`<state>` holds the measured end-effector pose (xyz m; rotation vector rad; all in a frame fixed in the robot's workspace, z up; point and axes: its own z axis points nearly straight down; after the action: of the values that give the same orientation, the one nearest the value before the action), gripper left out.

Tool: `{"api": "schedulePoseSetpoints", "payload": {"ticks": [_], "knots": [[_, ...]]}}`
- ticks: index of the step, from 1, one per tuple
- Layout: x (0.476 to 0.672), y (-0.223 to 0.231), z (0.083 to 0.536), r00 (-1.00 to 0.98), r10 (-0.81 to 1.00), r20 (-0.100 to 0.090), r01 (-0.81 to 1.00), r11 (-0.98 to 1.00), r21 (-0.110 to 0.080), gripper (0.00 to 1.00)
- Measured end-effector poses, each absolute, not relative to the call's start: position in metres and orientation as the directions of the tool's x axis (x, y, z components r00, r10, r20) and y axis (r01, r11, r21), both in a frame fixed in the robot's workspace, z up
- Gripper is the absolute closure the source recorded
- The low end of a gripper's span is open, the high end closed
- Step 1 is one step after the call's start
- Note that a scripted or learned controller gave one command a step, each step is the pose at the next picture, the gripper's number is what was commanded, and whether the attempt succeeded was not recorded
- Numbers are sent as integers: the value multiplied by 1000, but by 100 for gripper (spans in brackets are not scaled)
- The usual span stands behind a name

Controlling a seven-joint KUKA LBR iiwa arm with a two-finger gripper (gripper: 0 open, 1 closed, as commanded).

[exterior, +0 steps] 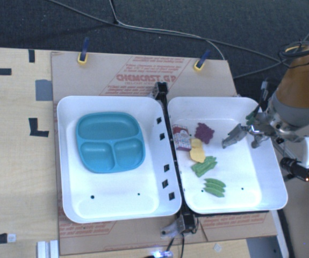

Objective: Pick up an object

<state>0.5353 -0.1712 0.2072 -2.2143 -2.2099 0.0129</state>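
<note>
Two shallow white bins sat side by side on a cardboard sheet. The left bin (68,198) held a blue divided tray (111,142), lying flat toward its 12 o'clock half.

The right bin (267,198) held the loose pieces, bunched against its 9 o'clock wall: a small red-and-white packet (181,138), a purple piece (203,132) just at the packet's 3 o'clock, a yellow piece (197,152) touching or nearly touching the packet at 5 o'clock, a green pod (204,166) just below the yellow one, and a second green pod (215,187) at 5 o'clock of the first, a little apart. Any of these could serve as the object to pick up.

The arm came in over the bin's 3 o'clock rim. The gripper (240,136) hung above bare bin floor, at 3 o'clock of the purple piece and apart from it. Its fingers looked spread, one grey finger (232,137) angled toward 8 o'clock, with nothing between them.

Judgement: this was an approach posture, nothing yet grasped. The purple piece lay nearest; the crowding of neighbours risked a nudge or a double catch.
</note>
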Motion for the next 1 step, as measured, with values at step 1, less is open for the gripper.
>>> {"api": "schedulePoseSetpoints", "payload": {"ticks": [1], "knots": [[538, -171, 213, -2, 1000, 1, 1000, 2, -4, 0]]}}
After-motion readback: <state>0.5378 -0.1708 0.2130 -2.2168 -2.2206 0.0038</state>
